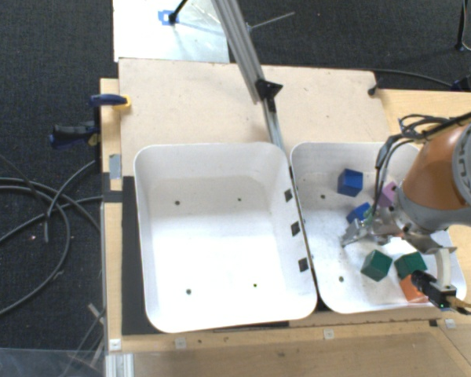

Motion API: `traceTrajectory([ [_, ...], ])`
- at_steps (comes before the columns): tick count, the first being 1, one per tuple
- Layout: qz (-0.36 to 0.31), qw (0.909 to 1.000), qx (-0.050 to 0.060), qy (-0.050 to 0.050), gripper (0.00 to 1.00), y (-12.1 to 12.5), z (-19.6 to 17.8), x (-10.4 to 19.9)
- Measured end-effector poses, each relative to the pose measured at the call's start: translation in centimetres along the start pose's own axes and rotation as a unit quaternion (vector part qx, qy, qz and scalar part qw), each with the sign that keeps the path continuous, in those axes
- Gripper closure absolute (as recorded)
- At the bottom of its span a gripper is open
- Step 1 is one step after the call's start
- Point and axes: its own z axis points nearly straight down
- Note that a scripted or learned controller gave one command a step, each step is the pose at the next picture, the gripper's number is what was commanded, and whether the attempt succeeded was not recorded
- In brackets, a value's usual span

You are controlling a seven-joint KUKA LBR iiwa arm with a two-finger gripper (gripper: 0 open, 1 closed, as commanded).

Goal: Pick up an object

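Right white bin (322, 289) holds blocks beneath the hand (361, 230).

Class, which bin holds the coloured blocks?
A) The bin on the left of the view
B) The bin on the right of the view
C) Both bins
B: the blue block, green block and the others lie in the right bin, under the arm.

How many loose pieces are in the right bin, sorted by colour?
Blue: 2, a blue cube and a smaller blue piece
Green: 2, a dark green cube and a second green block
Orange: 1, an orange piece
Lilac: 1, a lilac piece partly behind the arm
Total: 6 that can be made out
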Motion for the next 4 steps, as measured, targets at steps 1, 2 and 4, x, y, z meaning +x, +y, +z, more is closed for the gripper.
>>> traceTrajectory([
  [1,0.001,1.0000,-0.003,-0.001,0.00,8.7,-0.2,-0.9],
  [2,0.004,1.0000,0.003,0.000,0.00,2.7,-0.1,0.7],
  [4,0.005,1.0000,0.002,-0.001,0.00,4.3,-0.1,0.1],
])
